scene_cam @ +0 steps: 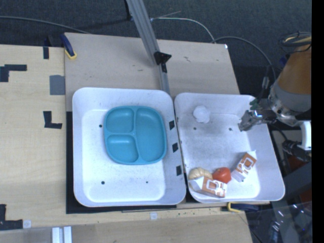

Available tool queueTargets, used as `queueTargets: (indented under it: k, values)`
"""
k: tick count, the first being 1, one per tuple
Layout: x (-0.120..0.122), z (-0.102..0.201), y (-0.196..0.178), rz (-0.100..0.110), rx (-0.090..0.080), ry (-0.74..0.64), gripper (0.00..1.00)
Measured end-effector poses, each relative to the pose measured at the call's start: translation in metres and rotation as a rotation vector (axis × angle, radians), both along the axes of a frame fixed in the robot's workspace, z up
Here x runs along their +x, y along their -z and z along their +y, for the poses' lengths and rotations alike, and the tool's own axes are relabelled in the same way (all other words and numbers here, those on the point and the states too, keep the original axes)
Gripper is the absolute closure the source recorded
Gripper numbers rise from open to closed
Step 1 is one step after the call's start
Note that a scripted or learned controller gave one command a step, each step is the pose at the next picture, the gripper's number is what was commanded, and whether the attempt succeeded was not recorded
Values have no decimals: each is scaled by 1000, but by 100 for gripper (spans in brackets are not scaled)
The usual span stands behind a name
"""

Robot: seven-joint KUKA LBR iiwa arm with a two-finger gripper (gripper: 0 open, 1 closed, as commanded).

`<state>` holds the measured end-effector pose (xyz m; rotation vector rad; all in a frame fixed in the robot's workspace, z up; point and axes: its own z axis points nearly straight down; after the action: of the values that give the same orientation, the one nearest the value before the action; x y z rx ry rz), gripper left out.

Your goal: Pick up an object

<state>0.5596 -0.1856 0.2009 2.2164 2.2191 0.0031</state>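
Camera view: the gripper [249, 119] hangs over the right bin's [263, 135] upper right edge; its opening cannot be judged. In this bin lie a white ball [201, 114], a red tomato [221, 175], a croissant [198, 173] and two small cartons [245, 164]. The left bin [86, 135] holds a blue divided plate [135, 134].

Desk: I see a pale wooden desk [121, 70], lightly scuffed.
Left panel: a lighter board [30, 135] with dark tape marks [49, 119].
Floor: dark blue-grey carpet [228, 9] beyond the desk's far edge.
Pole: a grey metal strut [144, 27] crosses the far edge.
Cables: thin wires [202, 27] trail over the carpet.
Light: even, soft.
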Motion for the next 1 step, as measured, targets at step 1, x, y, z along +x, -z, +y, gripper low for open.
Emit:
queueTargets:
  k: [1]
  values:
    - [0, 0, -10, 5, 2, 0, 100]
